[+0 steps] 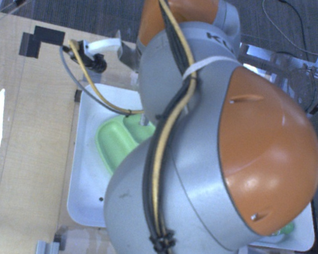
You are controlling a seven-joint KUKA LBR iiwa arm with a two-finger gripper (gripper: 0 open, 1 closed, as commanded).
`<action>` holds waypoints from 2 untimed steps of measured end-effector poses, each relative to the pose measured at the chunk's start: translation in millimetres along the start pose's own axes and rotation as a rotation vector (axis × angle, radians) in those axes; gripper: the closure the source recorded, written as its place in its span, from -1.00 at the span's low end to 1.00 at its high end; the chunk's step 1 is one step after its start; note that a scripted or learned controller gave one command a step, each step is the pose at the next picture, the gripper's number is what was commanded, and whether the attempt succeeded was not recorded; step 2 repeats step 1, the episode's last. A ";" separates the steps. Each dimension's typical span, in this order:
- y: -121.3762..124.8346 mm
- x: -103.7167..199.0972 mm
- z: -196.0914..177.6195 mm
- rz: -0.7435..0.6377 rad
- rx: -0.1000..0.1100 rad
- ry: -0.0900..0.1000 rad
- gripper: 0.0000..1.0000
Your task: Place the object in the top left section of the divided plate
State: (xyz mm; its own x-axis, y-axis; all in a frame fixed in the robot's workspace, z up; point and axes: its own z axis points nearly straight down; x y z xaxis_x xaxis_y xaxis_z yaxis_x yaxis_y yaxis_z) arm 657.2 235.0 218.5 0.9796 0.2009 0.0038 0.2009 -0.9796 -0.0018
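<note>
1 grey/orange arm point(213, 163) up front, 1 green divided plate point(114, 140), 1 white bin point(83, 159)

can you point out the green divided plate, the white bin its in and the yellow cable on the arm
green divided plate point(115, 141): camera view, on its visible left section.
white bin point(81, 192): camera view, on its bare floor below the plate.
yellow cable point(170, 125): camera view, on the stretch running down the grey arm.

arm point(213, 163) blocking most of bin point(83, 159), green plate point(114, 140) left edge open
</note>
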 end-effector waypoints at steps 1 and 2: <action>-3.4 -2.7 125.3 -0.004 0.003 0.000 -1.00; -3.4 -2.7 125.3 -0.004 0.003 0.000 -1.00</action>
